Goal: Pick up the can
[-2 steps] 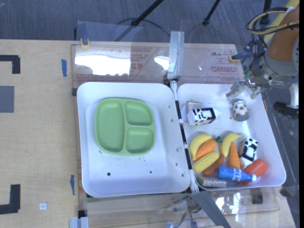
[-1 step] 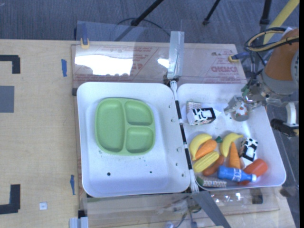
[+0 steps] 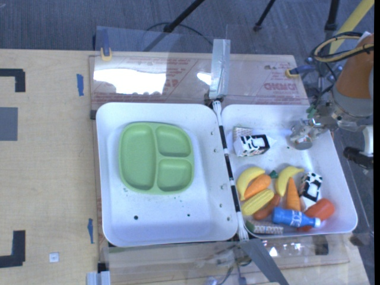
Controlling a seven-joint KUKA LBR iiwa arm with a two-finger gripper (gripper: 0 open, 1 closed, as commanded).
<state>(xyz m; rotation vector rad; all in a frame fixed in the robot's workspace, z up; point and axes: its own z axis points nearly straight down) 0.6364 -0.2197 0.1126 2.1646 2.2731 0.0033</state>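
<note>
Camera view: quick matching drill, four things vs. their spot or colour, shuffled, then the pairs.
Things:
1. green tray
2. blue bottle
3. gripper
4. cow-print carton

Places:
A. front edge of the right bin
B. far right part of the right bin
C. middle of the left bin
D. far left part of the right bin

Pairs: 1-C, 2-A, 3-B, 4-D

The can (image 3: 321,208) is a small red-orange cylinder that seems to lie on its side. It rests in the near right corner of the right bin (image 3: 347,186), against a cluster of other items and free of any grip.
</note>
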